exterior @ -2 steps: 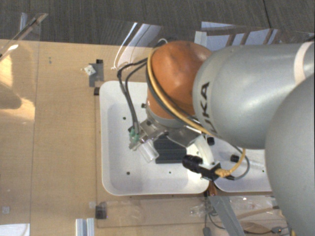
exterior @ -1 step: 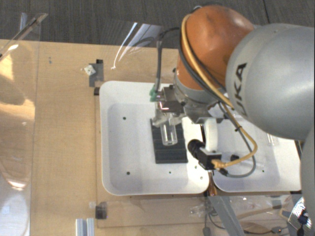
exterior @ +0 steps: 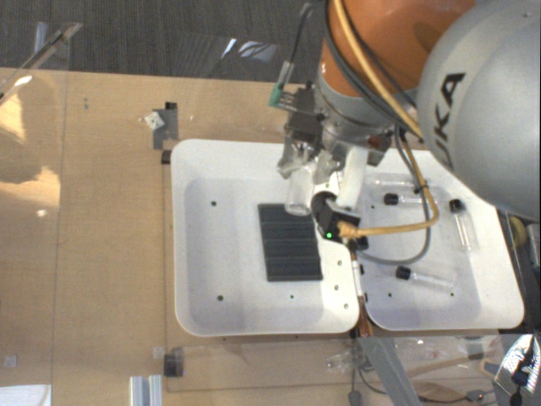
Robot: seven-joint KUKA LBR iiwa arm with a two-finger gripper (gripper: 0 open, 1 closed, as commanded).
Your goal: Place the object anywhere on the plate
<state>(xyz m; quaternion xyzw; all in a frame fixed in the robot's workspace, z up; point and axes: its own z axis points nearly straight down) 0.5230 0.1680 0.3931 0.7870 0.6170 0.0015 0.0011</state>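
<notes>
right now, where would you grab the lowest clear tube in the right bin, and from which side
Probably mid-barrel on the clear tube, from straight above, squeezing across its width: it lies flat in the right bin, black cap at its left end, with room along both long sides.

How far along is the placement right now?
Done: the gripper has reached the left bin, just above the far edge of the dark ribbed plate. In hand: a clear tube seems to sit at its tip. Left: nothing lies on the plate yet. Other clear tubes wait in the right bin.
</notes>
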